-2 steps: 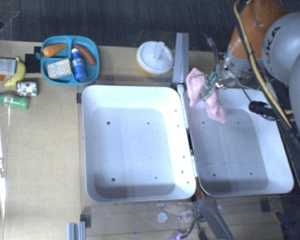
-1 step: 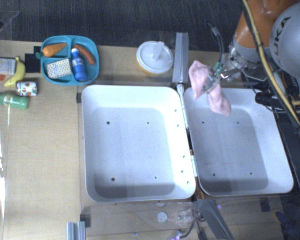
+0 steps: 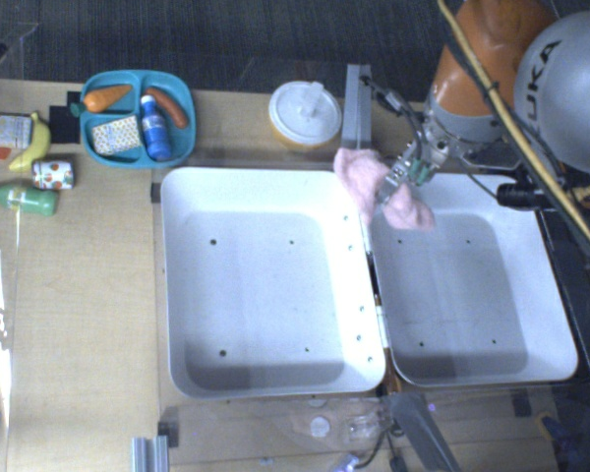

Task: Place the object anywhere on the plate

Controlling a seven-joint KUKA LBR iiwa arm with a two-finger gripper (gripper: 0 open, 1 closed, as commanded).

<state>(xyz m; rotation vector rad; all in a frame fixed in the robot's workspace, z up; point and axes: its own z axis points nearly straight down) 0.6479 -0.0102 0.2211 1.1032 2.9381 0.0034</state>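
While two white bins [image 3: 265,283] sit on the wooden bench [image 3: 69,313]:
claw [image 3: 401,177] pinches pink cloth [image 3: 374,185] draped over their shared rim.

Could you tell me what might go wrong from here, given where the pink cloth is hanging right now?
The pink cloth is draped over the rim between the left bin and the right bin, with the gripper at it. It may snag on that rim when lifted. Being limp, it could slip free. The blue plate already holds food items, leaving little room.
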